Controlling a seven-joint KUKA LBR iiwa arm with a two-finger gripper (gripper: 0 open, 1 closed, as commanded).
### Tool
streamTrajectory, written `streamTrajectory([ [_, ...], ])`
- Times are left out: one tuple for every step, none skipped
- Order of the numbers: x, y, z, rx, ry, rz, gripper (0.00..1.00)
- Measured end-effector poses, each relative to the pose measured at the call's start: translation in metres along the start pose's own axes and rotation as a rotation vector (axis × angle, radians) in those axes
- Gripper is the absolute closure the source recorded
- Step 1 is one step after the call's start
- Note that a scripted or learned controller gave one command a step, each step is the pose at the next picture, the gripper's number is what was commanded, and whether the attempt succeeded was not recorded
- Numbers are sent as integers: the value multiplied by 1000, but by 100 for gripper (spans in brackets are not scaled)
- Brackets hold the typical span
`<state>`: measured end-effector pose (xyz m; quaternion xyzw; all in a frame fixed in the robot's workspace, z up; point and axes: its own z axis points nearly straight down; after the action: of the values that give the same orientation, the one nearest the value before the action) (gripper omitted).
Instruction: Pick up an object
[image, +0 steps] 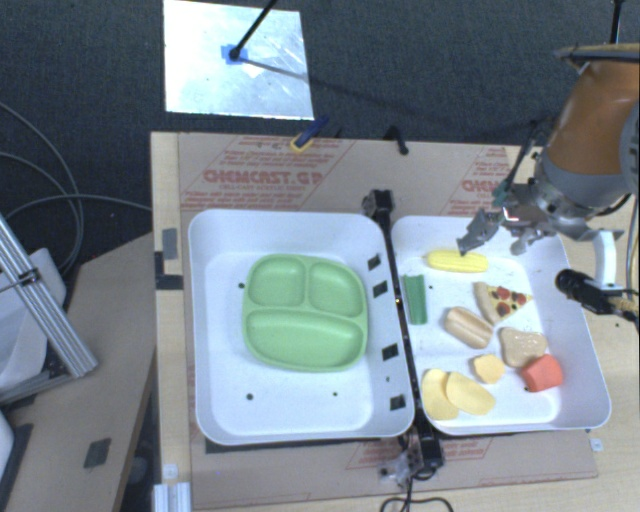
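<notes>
I look down on a desk (120, 290) of pale wood, with dark carpet behind it and a shiny square sheet (238, 60) lying on that carpet. A printed cardboard sheet (270, 170) covers the desk and carries two white bins. The left bin (220, 300) holds a green divided plate (303, 312). The right bin (580, 370) holds toy food: a yellow corn cob (458, 262) near its far wall, and nearer the camera from the cob a green stick (415, 299), a hot dog (468, 327), a pizza slice (501, 299), a tan piece (523, 346), an orange-red block (543, 373) and yellow slices (457, 392).

My gripper (500, 232) hangs just above the cob, at the cob's right end, fingers spread and pinching nothing. My arm is cut off by the picture's right edge, and blur hides the fingertips' exact shape.
</notes>
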<state>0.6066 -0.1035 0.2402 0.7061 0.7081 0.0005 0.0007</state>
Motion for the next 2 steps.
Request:
streamTrajectory([
  [36, 64, 54, -1, 1, -6, 0],
  [133, 63, 47, -1, 5, -11, 0],
])
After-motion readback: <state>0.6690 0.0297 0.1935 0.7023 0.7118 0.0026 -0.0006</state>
